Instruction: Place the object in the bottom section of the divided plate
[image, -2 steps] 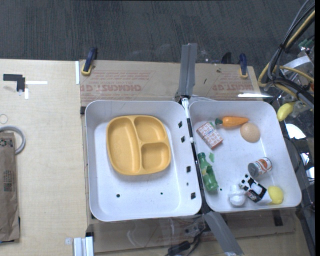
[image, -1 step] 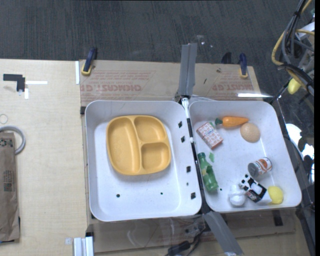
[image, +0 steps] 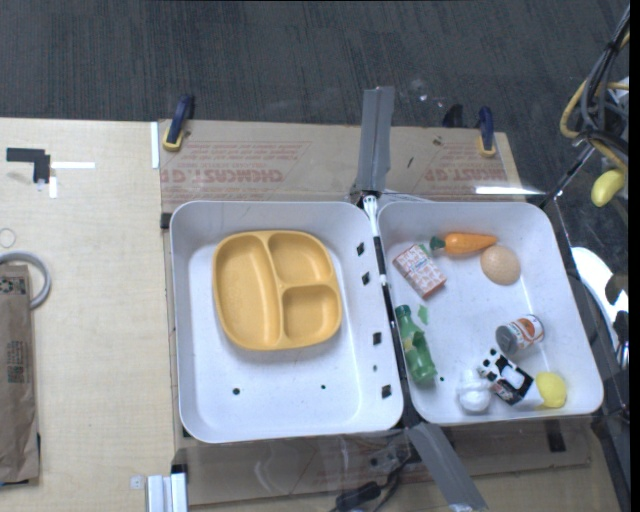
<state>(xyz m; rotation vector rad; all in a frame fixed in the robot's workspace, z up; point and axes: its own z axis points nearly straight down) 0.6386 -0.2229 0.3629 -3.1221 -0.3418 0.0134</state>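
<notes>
A yellow divided plate (image: 275, 290) lies in the left white bin (image: 290, 400), with one long section on its left and two smaller ones on its right. The right white bin (image: 460, 310) holds the loose objects: an orange carrot (image: 468, 242), a beige egg (image: 500, 265), a pink carton (image: 419, 270), a green bottle (image: 415, 346), a small can (image: 520, 333), a black and white toy (image: 509, 378), a yellow lemon (image: 551, 389) and a small white piece (image: 474, 396). Nothing lies on the plate.
A grey divider bar (image: 376, 140) runs between the bins at the back. Blue clamps (image: 180, 120) hold a cardboard sheet behind them. Cables and a yellow part (image: 606, 186) hang at the far right. A brown bag (image: 18, 370) lies at the left.
</notes>
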